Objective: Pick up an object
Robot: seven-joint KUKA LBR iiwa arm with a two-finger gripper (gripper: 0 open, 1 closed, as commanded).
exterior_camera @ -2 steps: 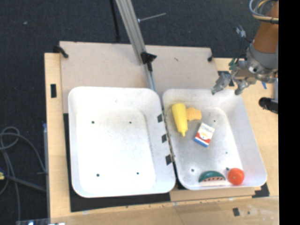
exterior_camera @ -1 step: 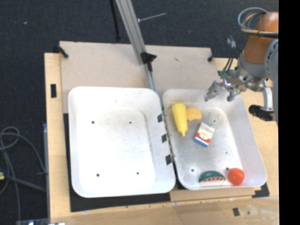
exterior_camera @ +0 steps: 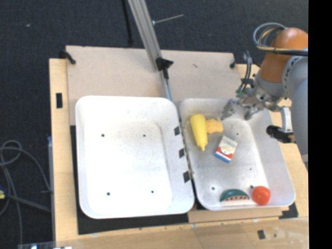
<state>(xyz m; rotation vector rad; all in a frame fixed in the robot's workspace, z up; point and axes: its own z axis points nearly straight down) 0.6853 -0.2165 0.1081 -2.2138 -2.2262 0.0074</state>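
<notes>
Up at the far end of the right bin [exterior_camera: 280, 175], the gripper [exterior_camera: 236, 111] hung low with its two dark fingers spread apart, and nothing sat between them. One finger pointed down and left, toward a small yellow toy piece [exterior_camera: 214, 125], but it did not look like it touched it. The other finger pointed down near the far wall of that bin. The arm [exterior_camera: 290, 71] was grey, with an orange band [exterior_camera: 286, 40] above the wrist, and it came in from the right side. Four toys lay in the right bin. A yellow banana [exterior_camera: 198, 131] lay close to the left wall, with its long side running toward the near end. The small yellow toy piece was right beside the top of the banana, and I could not tell if the two were touching. A little box [exterior_camera: 226, 149], white with red and blue on it, lay tilted near the middle of the bin, just beside the banana but apart from it. A slice of watermelon [exterior_camera: 234, 195], green and red, lay at the near wall. A small orange-red ball shape [exterior_camera: 261, 194], maybe a tomato, sat just beside the slice. The left bin [exterior_camera: 104, 113] was white with small dark dots on its floor. A grey metal bar [exterior_camera: 145, 25] leaned down from the top toward the gap between the two bins. Both bins sat on a light wooden bench [exterior_camera: 114, 66].
</notes>
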